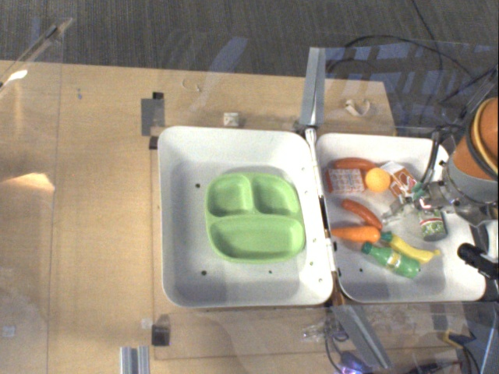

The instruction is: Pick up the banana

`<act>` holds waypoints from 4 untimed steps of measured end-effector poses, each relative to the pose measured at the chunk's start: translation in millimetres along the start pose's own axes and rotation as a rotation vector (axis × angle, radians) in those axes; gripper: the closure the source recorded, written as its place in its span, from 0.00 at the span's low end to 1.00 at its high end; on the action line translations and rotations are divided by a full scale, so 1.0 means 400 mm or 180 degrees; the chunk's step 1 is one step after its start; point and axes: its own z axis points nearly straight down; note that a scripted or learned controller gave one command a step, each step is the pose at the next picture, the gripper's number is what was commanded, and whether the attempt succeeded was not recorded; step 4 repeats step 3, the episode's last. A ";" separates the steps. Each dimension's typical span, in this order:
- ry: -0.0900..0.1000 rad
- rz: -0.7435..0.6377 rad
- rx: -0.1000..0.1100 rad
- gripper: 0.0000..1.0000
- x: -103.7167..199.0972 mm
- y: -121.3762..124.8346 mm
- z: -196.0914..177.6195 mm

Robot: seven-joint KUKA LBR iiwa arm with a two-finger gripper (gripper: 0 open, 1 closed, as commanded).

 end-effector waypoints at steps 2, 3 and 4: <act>-0.0042 0.0122 -0.0035 1.00 0.016 -0.071 0.038; -0.0026 0.0175 0.0010 1.00 0.116 0.063 -0.232; -0.0026 0.0175 0.0010 1.00 0.116 0.063 -0.232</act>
